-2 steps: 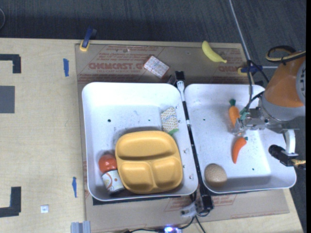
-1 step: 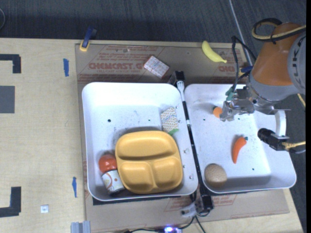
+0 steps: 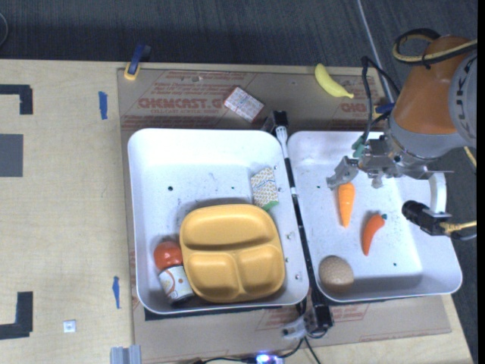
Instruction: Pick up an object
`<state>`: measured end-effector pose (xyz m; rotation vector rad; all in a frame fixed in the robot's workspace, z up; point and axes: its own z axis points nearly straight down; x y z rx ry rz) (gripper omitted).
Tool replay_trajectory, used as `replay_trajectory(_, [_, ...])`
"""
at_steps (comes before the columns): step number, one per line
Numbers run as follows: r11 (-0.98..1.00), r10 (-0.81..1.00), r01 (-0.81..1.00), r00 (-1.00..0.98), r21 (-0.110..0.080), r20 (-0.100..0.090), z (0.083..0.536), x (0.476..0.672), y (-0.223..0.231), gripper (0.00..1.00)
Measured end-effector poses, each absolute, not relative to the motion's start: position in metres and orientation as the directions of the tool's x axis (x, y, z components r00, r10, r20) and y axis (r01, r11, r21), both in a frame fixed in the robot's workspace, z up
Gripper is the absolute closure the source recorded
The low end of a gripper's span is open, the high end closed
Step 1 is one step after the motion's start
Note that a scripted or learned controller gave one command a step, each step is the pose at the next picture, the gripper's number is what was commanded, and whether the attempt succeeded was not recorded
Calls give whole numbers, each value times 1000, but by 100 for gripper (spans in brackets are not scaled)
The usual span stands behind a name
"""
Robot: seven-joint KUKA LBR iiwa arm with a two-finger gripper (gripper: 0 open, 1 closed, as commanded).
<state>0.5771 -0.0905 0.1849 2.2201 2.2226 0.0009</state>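
As the grey arm [image 3: 436,89] with its orange band reaches in from the right, its end effector [image 3: 362,165] hangs low over the far part of the right bin [image 3: 436,275], just above the top of an orange carrot [image 3: 345,202] that lies on the bin floor; nothing sits between the fingers, and whether they stand apart or together cannot be told from this angle. A second, redder carrot [image 3: 370,232] lies just beside the first, toward the near right, and a brown potato-like lump [image 3: 336,272] rests near the bin's near left corner. Next door, the left bin [image 3: 144,203] carries a yellow divided tray [image 3: 231,250] (turned so its three compartments face up), a red-and-white small container [image 3: 171,270] tucked against the tray's left edge, and a small patterned packet [image 3: 264,186] touching the right wall. Beyond the bins, on the cardboard sheet [image 3: 182,101] laid over the bench [image 3: 57,226], a yellow banana [image 3: 332,82] and a small printed box [image 3: 242,103] lie well apart.
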Motion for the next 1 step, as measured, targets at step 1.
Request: replay_trajectory(1, [-1,1000,1000,1,-2,0,91,574,-119,0])
